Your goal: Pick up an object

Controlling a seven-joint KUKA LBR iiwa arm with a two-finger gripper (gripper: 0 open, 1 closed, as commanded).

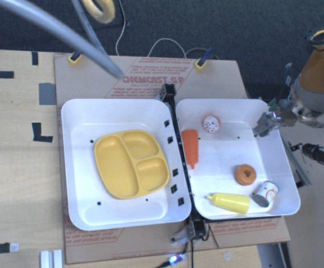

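Two shallow white bins side by side on the surface: left bin [72, 166] carrying a yellow divided tray [131, 163] lying flat near its middle; right bin [287, 166] carrying the loose candidates for picking. Orange carrot-like piece [190, 147] lying lengthwise right against the divider edge, awkward for a grasp there since the wall crowds one side. Small speckled white ball [210, 124] near the far edge, well apart from the rest. Brown doughnut [245, 175] toward the right side, standing free with room all round, so probably the easiest target. Yellow squeeze bottle [229, 202] on its side along the near edge, and a small white cup-like item [265, 194] just beside it at the near right corner, close enough to hinder a clean descent. Grey arm [309, 82] reaching in from the right, with the jaws [264, 126] hanging over the right bin's far right rim, above no object and pinching nothing visible; whether spread or pressed together, cannot tell at this size. Task apparently at the approach stage, nothing lifted yet.
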